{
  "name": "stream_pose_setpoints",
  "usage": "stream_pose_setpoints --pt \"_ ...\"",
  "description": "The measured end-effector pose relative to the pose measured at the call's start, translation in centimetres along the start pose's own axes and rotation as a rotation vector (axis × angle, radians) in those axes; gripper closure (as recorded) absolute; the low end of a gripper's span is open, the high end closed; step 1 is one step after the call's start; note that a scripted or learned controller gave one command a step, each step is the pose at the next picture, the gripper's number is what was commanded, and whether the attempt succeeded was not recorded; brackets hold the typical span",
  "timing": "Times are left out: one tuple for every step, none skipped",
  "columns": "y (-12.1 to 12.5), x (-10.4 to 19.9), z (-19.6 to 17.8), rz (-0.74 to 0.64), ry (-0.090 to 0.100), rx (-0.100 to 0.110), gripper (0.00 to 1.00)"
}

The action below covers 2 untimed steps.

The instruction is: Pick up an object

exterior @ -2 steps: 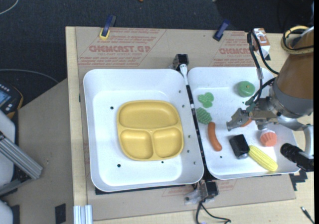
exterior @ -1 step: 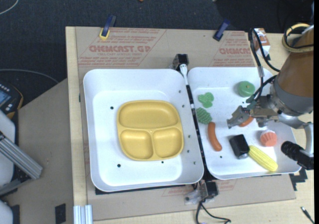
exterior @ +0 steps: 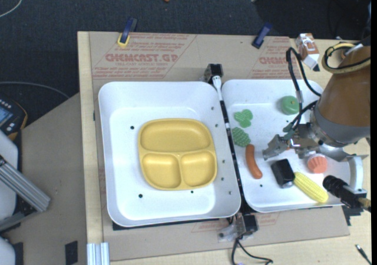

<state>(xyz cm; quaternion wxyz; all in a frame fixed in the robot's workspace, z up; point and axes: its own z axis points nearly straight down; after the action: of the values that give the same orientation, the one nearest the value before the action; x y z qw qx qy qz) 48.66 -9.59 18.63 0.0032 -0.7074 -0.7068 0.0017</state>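
Observation:
The right bin holds several toy foods. A red-brown sausage lies near its left wall, beside a black block and a yellow corn cob. Two green leafy pieces sit further back on the left. At the back rests a round green piece, and a small orange-red piece lies on the right. My gripper hangs low over the bin, just behind the black block and right of the sausage. Nothing is visibly held.
The left bin carries a yellow divided plate. The arm's body and its black cables cover the right bin's far right side. Clamps stand at the bench's back edge.

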Motion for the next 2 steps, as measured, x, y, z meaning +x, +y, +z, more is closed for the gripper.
stream_pose_setpoints --pt "-0.2 0.1 6.4 0.0 0.001 0.002 0.0" --pt "0.3 -0.4 9.3 0.006 -0.012 -0.024 0.0"
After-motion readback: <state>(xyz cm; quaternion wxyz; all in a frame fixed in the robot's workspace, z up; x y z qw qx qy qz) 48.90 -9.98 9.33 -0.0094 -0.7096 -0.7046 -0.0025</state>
